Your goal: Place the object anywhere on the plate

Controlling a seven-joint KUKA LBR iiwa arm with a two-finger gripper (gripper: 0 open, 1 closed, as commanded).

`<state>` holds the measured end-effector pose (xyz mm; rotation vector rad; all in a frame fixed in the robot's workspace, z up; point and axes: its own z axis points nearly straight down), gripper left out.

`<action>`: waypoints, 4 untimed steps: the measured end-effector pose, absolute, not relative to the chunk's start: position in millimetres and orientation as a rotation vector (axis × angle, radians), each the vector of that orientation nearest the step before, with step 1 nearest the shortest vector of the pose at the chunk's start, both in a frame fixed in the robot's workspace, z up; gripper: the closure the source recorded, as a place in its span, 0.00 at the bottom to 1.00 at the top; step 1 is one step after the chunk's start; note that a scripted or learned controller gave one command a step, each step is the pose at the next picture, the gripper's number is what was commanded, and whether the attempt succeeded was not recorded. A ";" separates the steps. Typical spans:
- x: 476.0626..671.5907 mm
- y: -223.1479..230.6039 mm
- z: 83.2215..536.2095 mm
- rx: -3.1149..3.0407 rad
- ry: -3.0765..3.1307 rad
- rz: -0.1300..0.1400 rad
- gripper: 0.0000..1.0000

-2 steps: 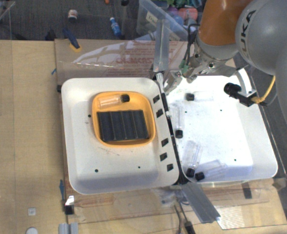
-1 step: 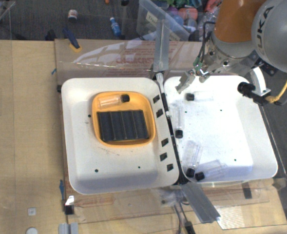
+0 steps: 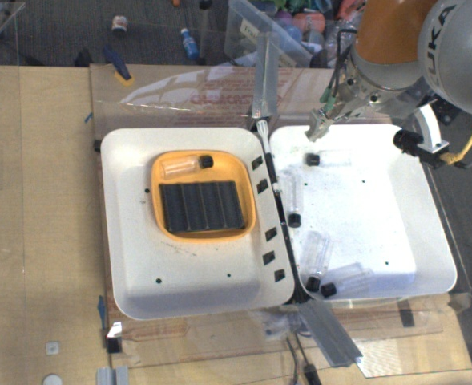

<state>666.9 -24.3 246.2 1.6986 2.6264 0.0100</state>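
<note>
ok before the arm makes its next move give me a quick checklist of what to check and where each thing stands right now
1. Plate in place: ok. The orange plate lies flat in the left bin.
2. Free room on the plate: ok, though a black ridged block and a clear vial already lie on it.
3. Objects to pick: ok. Clear vials with black caps lie in the right bin.
4. Claw position: ok. It hangs over the right bin's far edge.
5. Object between the fingers: cannot tell at this size.
6. Path to the plate: ok, but the divider between the bins must be cleared.
</note>
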 end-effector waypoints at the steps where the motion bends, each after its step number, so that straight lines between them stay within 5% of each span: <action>1: 667.9 -31.4 256.6 1.477 2.763 0.004 1.00; 2: 667.4 -35.4 246.2 1.323 2.847 0.001 1.00; 3: 662.9 -52.0 283.4 1.218 2.886 0.004 1.00; 4: 653.0 -124.7 396.8 1.118 2.926 0.002 1.00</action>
